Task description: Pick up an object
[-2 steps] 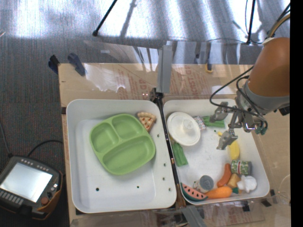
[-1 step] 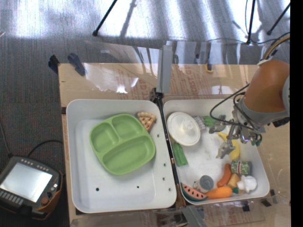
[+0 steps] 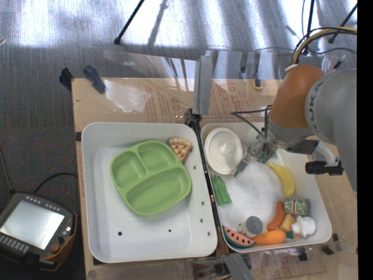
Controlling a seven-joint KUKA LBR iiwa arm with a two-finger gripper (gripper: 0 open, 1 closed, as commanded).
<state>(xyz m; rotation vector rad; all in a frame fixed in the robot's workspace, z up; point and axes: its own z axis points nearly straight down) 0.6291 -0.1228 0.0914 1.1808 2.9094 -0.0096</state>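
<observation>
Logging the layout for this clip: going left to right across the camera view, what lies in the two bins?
Green divided plate → waffle piece → green pepper → white bowl → claw → banana → green carton.

Fixed overhead, looking down at a slant on the bench (image 3: 93,107) from its near long side. Far enough back to take in both white bins whole: left bin (image 3: 96,226) and right bin (image 3: 320,214) side by side, seam running roughly up the middle. Beyond the bench's far edge, carpeted floor and tripod legs (image 3: 133,13) (top of frame). Arm (image 3: 326,107) entering from the right. Near bench edge cropped at the bottom, pendant (image 3: 32,226) at lower left.
</observation>
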